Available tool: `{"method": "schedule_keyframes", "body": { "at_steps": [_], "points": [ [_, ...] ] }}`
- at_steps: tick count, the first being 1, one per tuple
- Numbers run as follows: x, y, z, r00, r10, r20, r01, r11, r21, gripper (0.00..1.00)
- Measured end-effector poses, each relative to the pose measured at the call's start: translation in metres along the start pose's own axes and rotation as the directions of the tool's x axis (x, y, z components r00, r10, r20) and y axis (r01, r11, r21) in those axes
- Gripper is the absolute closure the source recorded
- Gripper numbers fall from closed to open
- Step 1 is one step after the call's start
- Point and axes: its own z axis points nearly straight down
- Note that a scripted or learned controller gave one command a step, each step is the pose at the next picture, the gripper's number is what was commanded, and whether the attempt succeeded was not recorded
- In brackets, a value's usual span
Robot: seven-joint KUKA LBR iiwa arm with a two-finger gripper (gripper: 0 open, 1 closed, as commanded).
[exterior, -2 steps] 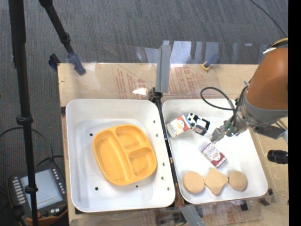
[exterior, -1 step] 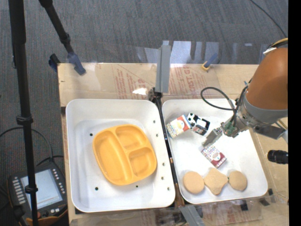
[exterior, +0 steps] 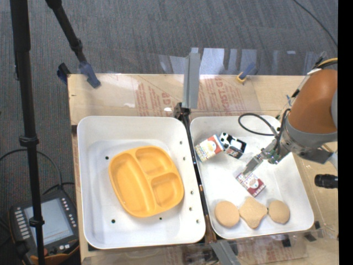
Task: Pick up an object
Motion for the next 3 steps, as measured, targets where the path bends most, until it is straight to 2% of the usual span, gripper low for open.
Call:
{"method": "schedule_keyframes", "body": {
  "at_steps": [1,2,3],
  "points": [
    [0.005,-0.041,0.066,1.0,0.03,-0.003,-0.03,1.0,0.002,0.0],
    [0.003,-0.042,0.057,0.999,0.038,-0.005,-0.038,0.999,0.002,1.0],
    [0.015,0.026,-0.083,0.968,0.25,0.001,-0.25,0.968,0.001,1.0]
  ]
}}
